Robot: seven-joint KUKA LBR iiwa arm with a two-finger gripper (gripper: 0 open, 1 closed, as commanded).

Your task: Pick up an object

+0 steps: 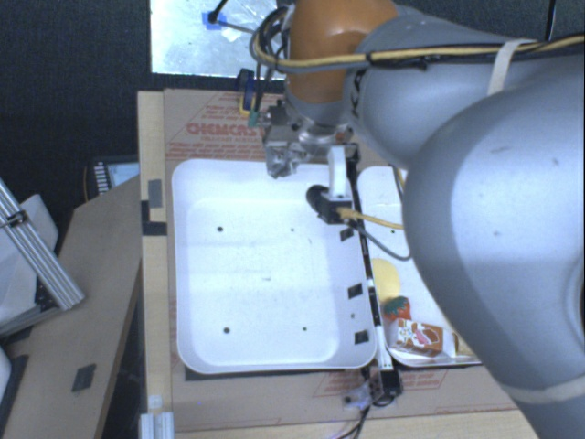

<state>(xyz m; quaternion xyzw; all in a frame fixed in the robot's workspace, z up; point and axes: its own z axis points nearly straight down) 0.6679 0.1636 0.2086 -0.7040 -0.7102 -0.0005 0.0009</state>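
Your claw (pixel 285 161) hangs at the 12 o'clock rim of the left bin (pixel 196 245), just under the orange band (pixel 334 35) of the arm. Whether it is open or closed I cannot tell; nothing is seen between its tips.

Below the claw the floor of this bin looks bare, so I judge that a descent here would catch nothing. The things to pick lie in the right bin (pixel 377 186), toward 4 o'clock from the claw: a yellow piece (pixel 388 277), and under it a small packet (pixel 413 335) with red and white print, near the 6 o'clock rim. The big grey arm (pixel 494 227) hides most of this bin.

To do the step well, carry the claw over the dividing rim first, then go down straight over one object, away from the wall, so that a tip does not strike the rim.
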